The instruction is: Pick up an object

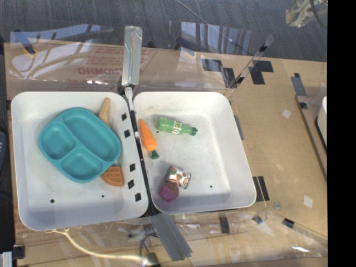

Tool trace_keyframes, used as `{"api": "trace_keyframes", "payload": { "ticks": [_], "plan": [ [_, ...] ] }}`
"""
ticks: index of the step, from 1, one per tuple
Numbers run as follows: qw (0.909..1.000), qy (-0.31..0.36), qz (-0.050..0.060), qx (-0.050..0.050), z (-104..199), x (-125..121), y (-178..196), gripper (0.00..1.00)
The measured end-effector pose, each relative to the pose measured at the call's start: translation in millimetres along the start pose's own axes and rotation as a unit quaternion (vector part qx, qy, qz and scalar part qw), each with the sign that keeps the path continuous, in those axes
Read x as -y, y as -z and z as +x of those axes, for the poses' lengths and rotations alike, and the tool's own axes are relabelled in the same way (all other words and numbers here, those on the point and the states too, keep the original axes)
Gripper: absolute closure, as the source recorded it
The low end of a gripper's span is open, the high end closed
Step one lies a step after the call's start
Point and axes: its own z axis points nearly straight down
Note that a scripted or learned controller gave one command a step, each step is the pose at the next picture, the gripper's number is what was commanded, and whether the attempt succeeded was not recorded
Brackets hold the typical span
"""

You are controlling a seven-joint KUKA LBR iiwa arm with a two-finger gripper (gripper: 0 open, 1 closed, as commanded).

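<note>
The right bin (222,166) holds an orange toy carrot (147,136) near its left wall. A green bottle (176,127) lies on its side beside the carrot. Toward the front lie a small red-and-white can (179,177) and a purple piece (169,192), touching each other. In the left bin (25,166) lies a teal divided plate (80,143), with a tan cone (104,109) at its far edge and a waffle piece (113,177) at its near edge. My gripper (303,7) hangs at the top right corner, high and far from both bins, with nothing seen in it.
A grey taped strip (132,54) runs up from the seam between the bins. Clear plastic walls (245,71) stand around the bins' far side. Brown board (283,149) lies to the right of the right bin.
</note>
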Motion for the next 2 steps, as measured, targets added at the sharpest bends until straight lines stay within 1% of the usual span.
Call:
{"api": "trace_keyframes", "payload": {
  "ticks": [2],
  "plan": [
    [0.9999, 0.012, -0.006, -0.008, 7.5, 4.0, 18.5, 1.0]
  ]
}}
